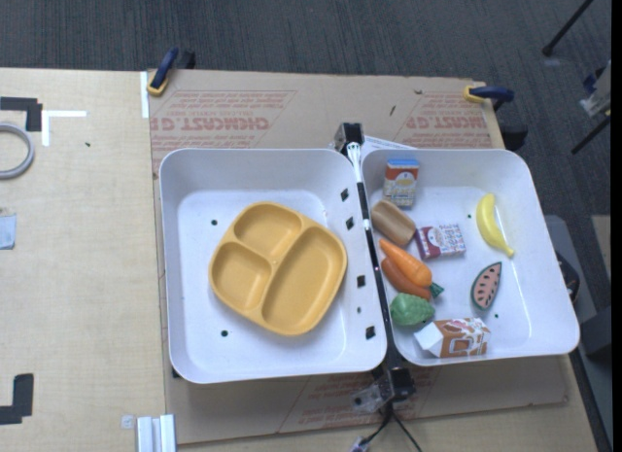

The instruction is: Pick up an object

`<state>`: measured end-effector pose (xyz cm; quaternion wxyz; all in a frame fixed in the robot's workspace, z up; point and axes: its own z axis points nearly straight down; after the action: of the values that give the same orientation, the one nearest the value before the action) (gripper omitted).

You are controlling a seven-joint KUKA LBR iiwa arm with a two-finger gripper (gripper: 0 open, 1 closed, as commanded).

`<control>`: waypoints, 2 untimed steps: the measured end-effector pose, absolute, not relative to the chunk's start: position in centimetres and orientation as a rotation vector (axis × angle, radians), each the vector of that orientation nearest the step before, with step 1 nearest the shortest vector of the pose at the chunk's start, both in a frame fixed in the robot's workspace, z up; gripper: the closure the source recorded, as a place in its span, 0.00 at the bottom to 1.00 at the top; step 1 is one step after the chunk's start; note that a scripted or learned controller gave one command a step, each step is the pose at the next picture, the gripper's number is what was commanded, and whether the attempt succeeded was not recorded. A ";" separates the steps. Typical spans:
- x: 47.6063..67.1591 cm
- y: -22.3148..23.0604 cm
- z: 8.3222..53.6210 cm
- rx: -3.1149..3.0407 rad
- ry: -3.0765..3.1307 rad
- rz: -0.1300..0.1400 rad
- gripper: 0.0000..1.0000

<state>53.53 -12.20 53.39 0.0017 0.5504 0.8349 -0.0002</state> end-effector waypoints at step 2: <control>53.8 -12.2 55.3 1.719 2.619 -0.002 1.00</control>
<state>53.78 -12.18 55.28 0.0047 0.5487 0.8360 -0.0005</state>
